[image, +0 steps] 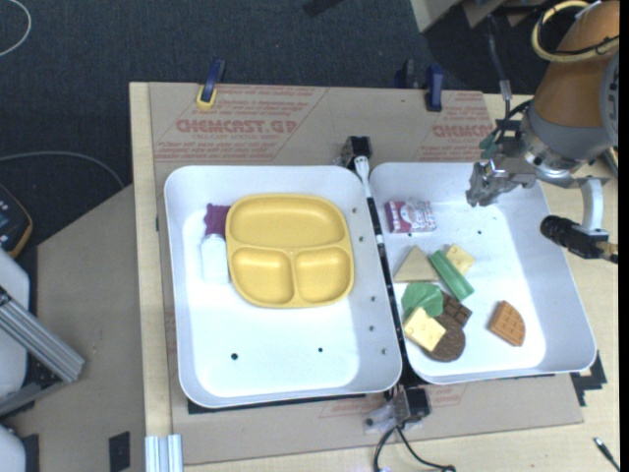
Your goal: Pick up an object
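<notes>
**Gripper above the right bin's far edge, grip state unclear**

Fingers first: from my feed I cannot tell whether they are spread or pressed together; the gripper point(485, 191) is a small dark metal cluster, too blurred to read. I see nothing between the tips. It hangs over the right bin point(550, 293) at about its 12 o'clock edge, over bare white floor.

From the gripper, the arm point(575, 87) rises toward 1 o'clock, grey wrist then orange band, reaching in from the right.

Candidate objects lie apart from the gripper. A pink-and-white packet point(410, 215) sits at its 8 o'clock. Further toward 6 o'clock a pile gathers: a tan wedge point(415, 264), a pale yellow block point(458, 259), a green piece point(447, 281), a yellow cheese-like block point(425, 329) and a dark brown cookie point(450, 334), touching or overlapping. A waffle-patterned orange piece point(507, 323) lies alone at the pile's 3 o'clock.

In the left bin point(197, 362), a yellow divided tray point(290, 249) rests with a purple item point(215, 218) and a white item point(212, 259) at its 9 o'clock.
</notes>
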Controlling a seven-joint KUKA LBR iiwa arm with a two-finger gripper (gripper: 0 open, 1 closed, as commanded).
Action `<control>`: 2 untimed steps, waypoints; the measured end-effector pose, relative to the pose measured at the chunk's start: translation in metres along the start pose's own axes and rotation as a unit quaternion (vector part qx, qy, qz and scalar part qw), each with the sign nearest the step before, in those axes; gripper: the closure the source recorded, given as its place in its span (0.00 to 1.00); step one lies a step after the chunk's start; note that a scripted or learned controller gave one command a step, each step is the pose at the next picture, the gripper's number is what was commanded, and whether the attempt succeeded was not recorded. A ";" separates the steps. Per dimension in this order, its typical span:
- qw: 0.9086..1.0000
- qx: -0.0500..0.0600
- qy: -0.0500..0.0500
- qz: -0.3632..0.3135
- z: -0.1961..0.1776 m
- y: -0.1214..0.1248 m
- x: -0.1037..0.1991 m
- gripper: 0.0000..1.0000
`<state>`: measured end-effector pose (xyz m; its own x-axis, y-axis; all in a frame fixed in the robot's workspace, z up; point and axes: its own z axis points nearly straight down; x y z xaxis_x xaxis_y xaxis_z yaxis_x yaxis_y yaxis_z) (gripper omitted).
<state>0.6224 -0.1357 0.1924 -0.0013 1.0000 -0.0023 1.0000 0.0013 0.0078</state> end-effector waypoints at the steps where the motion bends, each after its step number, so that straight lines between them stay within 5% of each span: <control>1: 1.000 0.001 0.000 0.000 -0.035 0.001 0.000 1.00; 2: 1.000 0.005 0.002 -0.002 -0.043 -0.011 0.058 1.00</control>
<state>0.6107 -0.0775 0.2356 -0.0057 1.0000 0.0025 1.0000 0.0057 -0.0025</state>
